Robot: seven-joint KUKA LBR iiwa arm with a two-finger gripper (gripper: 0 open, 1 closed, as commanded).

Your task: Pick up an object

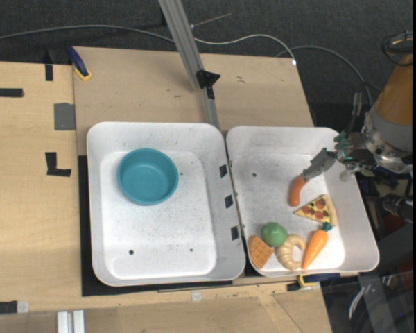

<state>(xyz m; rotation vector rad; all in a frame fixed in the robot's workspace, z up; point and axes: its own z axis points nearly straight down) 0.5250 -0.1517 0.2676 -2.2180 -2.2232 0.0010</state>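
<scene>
Small orange sausage-shaped toy (295, 191) lies in right white bin (284, 139), above toy pizza slice (317, 210) | jaws (317, 165) hover just above it, spread unclear | step: approach; next likely lower, close | teal bowl (148, 176) in left bin (104, 255).

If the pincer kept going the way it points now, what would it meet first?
Probably the small orange-red sausage-shaped toy, just below-left of the grey pincer in the right white bin; depth is unclear.

Wooden bench (28, 207), dark carpet floor (69, 5).
</scene>
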